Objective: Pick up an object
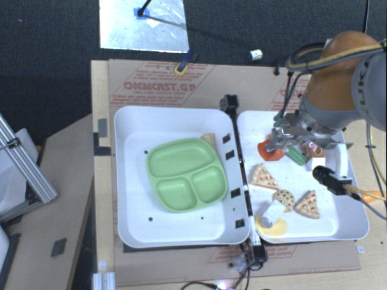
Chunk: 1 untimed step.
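The right bin [354,222] holds toy food. A red piece [269,151] lies at its upper left, with a green piece [296,156] just to its right. Below them lie a pizza slice [263,177], a cookie [283,198], a second pizza slice [308,205], and a yellow crescent [272,227] beside a small white piece [272,210]. My gripper [280,139] hangs low over the red piece's upper right edge, close to or touching it. The grey wrist and orange band above hide the fingertips.
The left bin [130,180] holds a green divided plate [186,174] with a tan piece [209,139] behind its far edge. A black clip strip [237,162] runs between the bins. A black part with a yellow cable [331,181] sticks out over the right bin.
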Available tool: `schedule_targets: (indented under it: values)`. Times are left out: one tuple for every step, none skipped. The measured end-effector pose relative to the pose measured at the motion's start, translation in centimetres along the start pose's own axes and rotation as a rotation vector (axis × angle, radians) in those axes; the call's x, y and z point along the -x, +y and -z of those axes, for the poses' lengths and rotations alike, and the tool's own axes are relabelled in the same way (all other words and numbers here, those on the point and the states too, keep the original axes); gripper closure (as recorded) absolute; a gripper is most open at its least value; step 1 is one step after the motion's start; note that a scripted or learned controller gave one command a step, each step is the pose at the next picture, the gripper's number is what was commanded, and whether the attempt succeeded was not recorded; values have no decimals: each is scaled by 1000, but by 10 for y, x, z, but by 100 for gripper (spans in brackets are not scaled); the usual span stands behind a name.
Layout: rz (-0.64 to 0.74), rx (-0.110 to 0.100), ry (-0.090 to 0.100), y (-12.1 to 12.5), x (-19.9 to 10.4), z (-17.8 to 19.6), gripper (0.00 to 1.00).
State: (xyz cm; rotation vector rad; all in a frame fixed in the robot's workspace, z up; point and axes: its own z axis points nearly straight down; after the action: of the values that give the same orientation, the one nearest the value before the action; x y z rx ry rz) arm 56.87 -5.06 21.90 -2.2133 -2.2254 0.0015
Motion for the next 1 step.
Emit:
schedule_targets:
  values:
    - [2, 3, 0, -21, -22, 15, 100]
